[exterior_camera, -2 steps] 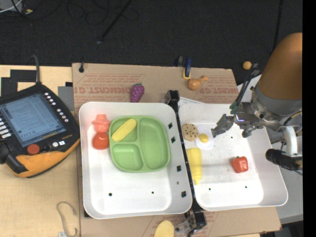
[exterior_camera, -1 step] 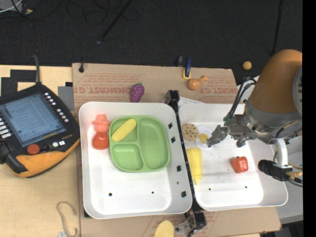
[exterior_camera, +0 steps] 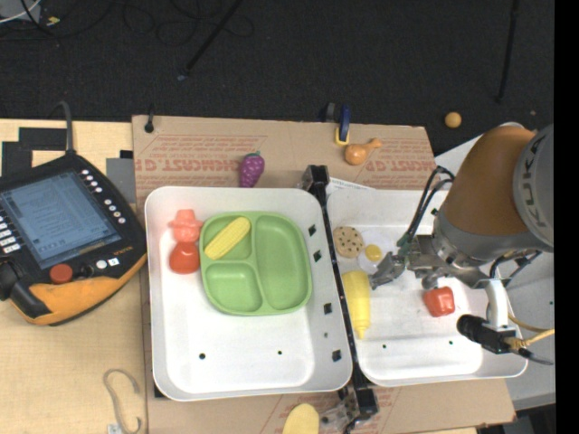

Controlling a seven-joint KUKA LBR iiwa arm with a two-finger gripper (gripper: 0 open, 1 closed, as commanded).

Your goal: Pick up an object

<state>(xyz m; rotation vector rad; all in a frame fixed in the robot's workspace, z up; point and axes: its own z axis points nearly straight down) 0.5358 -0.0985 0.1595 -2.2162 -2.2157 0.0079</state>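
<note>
My gripper (exterior_camera: 391, 269) hangs low over the right bin (exterior_camera: 425, 364), near its left-middle. Just left of and below it lies a yellow squeeze bottle (exterior_camera: 358, 302). A small yellow piece (exterior_camera: 373, 252) sits right beside the gripper's upper left, and a brown cookie (exterior_camera: 347, 240) lies a little further left. A red block (exterior_camera: 440, 301) rests to the gripper's lower right, under the wrist. Nothing shows as held. The left bin (exterior_camera: 235, 369) holds a green divided plate (exterior_camera: 258, 265) with a yellow corn cob (exterior_camera: 225, 236) on it, and a red and pink toy (exterior_camera: 185, 242) beside the plate.
On the cardboard behind the bins lie purple grapes (exterior_camera: 251, 168) and an orange pear-shaped toy (exterior_camera: 360, 151); a blue-yellow clamp (exterior_camera: 343, 127) stands nearby. A teach pendant (exterior_camera: 63, 233) sits at far left. A yellow toy (exterior_camera: 302, 418) lies at the front edge.
</note>
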